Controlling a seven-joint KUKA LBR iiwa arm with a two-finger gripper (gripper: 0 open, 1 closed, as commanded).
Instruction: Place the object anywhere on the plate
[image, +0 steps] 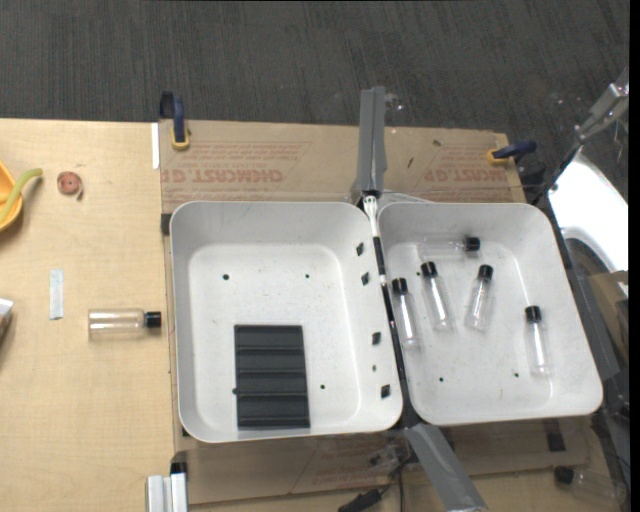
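Even, diffuse overhead light, fairly bright, no hard shadows. Both white bins (190, 300) run close to clipping; their walls show only soft grey shading at the rims. Clear vials (436, 294) in the right bin are low contrast against the white, only black caps read well. Blown-out white patch at the right edge. Dark carpet (300, 50) along the top looks slightly noisy. Overall mild softness, focus uniform.

The cardboard sheet (330, 160) under the bins carries red print, seen upside down from the camera. On its left part the word "CHEMCAST GP" can be read in part; the smaller line above it is too blurred. A matching red print on the right part is too faint to read.
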